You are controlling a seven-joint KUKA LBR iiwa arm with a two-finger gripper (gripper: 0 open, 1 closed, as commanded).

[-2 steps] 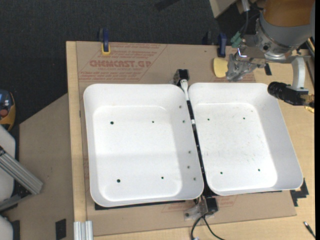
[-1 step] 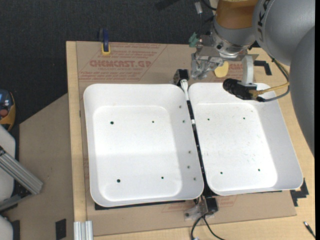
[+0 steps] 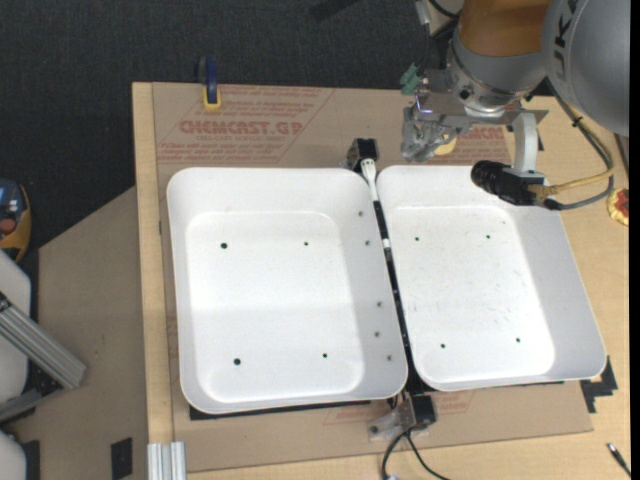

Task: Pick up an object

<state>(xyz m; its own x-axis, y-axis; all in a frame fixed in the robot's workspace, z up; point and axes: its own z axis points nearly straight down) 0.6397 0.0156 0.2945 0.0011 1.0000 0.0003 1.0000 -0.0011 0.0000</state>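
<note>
Left bin (image 3: 180,268), right bin (image 3: 575,308); gripper (image 3: 428,146) at the right bin's far edge.
A small yellow bit (image 3: 446,144) there may be the object, likely light; grip its middle. Open or shut? Cannot tell.

We have two bins side by side on a board (image 3: 250,128): left bin (image 3: 185,268) and right bin (image 3: 562,268), rims touching along the middle seam. The far clip (image 3: 362,153) sits at the seam's far end and the near clip (image 3: 415,410) at its near end, with a cable (image 3: 400,458) running from there toward us. A clamp (image 3: 210,83) sits on the board's far edge, behind the left bin. The gripper (image 3: 430,140) hangs over the board just behind the right bin's far rim, right of the far clip. The arm (image 3: 500,28) extends from it to the far right. A rail (image 3: 45,353) lies off the board, left of the left bin.
</note>
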